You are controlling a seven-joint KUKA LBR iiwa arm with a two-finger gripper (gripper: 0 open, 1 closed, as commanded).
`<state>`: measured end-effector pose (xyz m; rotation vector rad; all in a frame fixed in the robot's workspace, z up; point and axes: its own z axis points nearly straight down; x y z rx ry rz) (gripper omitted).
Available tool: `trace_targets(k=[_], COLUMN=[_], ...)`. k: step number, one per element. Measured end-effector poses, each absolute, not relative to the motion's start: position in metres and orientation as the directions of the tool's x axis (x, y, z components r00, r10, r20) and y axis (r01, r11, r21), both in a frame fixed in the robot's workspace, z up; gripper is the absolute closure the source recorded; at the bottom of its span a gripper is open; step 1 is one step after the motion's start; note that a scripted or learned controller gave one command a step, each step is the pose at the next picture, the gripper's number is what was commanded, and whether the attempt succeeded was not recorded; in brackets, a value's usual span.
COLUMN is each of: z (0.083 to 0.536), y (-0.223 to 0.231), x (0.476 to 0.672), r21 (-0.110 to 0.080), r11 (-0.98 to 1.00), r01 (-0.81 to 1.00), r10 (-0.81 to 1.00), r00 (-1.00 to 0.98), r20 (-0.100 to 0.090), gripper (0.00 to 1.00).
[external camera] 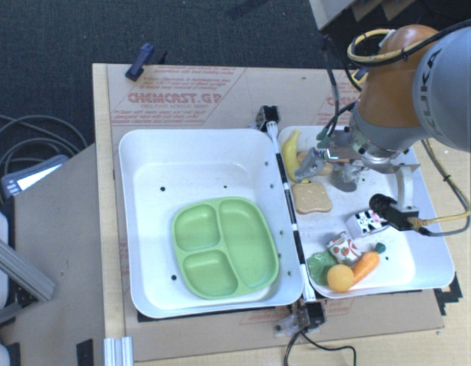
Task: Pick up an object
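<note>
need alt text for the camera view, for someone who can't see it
A grey and orange robot arm reaches from the right over the right white bin, which holds a banana, toast slice, carrot and other small toys. The left bin holds a green divided plate.

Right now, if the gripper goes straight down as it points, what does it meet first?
Probably the slice of bread, which lies just below the gripper beside the banana. Depth is unclear from this slanted view, so it might reach the bin floor instead.
</note>
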<state>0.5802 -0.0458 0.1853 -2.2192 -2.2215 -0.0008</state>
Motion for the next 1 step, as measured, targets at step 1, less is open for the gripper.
trace_targets(k=[1], z=[0.1950], y=[-0.0022], x=[0.5328], r21=[-0.003], r11=[0.001], r01=[1.000], r10=[1.000], r00=[-0.001], r20=[0.001], gripper=[1.00])
